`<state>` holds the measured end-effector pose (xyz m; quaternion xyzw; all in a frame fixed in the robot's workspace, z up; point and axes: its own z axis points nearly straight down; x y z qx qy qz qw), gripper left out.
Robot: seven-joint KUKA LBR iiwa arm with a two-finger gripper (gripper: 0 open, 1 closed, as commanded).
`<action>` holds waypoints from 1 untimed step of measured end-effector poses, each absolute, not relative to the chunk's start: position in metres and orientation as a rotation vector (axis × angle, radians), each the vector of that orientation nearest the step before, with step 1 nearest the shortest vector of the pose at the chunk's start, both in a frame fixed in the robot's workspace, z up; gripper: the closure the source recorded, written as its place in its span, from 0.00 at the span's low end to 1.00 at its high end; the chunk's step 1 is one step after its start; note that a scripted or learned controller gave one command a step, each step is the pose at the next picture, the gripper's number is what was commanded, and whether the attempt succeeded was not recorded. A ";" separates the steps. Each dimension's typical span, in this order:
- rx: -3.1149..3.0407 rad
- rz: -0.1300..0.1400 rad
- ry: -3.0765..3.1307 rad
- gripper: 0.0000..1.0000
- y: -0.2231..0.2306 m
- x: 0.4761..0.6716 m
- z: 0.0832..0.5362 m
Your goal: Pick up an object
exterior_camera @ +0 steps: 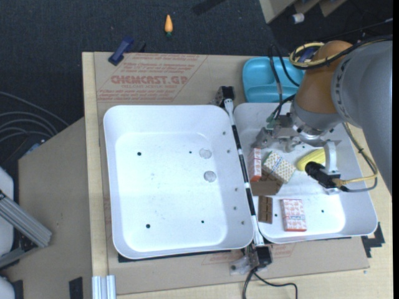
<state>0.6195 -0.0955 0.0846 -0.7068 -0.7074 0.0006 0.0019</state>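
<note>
Clutter is the main hazard in the camera view: the candidate objects crowd the left side of the right bin [349, 220], where a patterned cube [278, 166] lies touching a brown block [267, 185] and a red-and-white packet [256, 164], with a yellow object [310, 159] just beside them. Fingers coming down here would likely strike a neighbour or pinch two pieces, so the grasp could slip. A second packet [293, 215] lies apart and looks easier. The gripper [293, 139] hangs over the cluster; whether its jaws are parted or closed cannot be told, and nothing is visibly held.
</note>
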 end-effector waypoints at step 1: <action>-2.220 0.002 -2.219 0.00 -0.100 0.564 0.084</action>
